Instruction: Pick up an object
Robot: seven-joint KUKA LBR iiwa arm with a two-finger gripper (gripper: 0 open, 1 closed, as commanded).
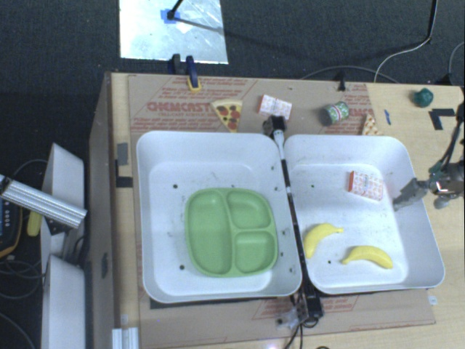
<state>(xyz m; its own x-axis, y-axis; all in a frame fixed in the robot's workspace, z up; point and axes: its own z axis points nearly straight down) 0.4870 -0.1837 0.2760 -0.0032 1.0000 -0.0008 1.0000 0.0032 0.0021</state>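
Camera view is showing the grey two-finger gripper (407,193) reaching in at the right bin's (392,150) right rim — whether it is open or closed I cannot tell. Two yellow plastic bananas are lying on that bin's floor, one (318,236) near the divider, the other (368,256) closer to the front. A small red-and-white printed packet (365,185) is sitting farther back. A green divided plate (231,232) is resting in the left bin (156,217).

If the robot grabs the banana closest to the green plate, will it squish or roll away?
That banana looks glossy and moulded, so it is probably a stiff toy that won't squish. Its smooth skin might slip. Its curve would likely make it rock or spin rather than roll across the right bin.
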